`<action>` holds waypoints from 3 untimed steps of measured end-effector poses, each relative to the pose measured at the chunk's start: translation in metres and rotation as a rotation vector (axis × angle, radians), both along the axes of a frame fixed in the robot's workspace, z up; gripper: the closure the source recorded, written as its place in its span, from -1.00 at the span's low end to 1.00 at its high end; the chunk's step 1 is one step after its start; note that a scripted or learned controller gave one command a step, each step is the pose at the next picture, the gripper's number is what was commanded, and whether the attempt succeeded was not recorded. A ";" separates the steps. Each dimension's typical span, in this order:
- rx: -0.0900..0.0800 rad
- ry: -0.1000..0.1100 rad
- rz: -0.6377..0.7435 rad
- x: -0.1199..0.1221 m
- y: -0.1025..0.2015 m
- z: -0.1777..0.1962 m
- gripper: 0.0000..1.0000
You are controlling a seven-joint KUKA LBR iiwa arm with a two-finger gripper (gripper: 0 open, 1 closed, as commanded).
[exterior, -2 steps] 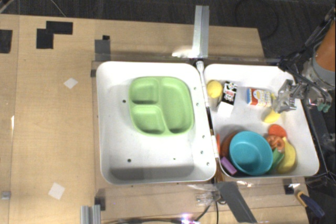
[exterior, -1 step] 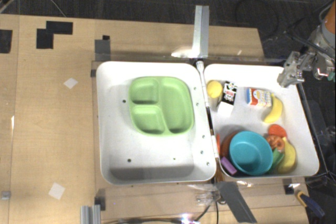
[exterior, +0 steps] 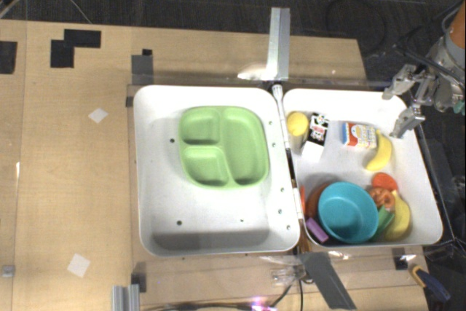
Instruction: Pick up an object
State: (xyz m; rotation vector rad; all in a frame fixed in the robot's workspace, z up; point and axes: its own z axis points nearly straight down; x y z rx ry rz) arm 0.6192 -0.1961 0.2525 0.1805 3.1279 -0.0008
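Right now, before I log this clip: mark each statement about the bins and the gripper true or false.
1. The green divided plate lies in the left bin. True.
2. The teal bowl sits in the left bin. False: it is in the right bin, near its front edge.
3. The gripper holds the banana. False: nothing shows between its fingers; it is at the right bin's far right corner.
4. A yellow lemon lies close to the divider between the bins. True.
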 end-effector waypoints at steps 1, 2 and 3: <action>-0.004 -0.006 0.232 -0.008 -0.009 -0.146 -1.00; -0.011 -0.037 0.158 -0.043 -0.009 -0.151 -1.00; -0.012 -0.041 0.030 -0.081 -0.010 -0.152 -1.00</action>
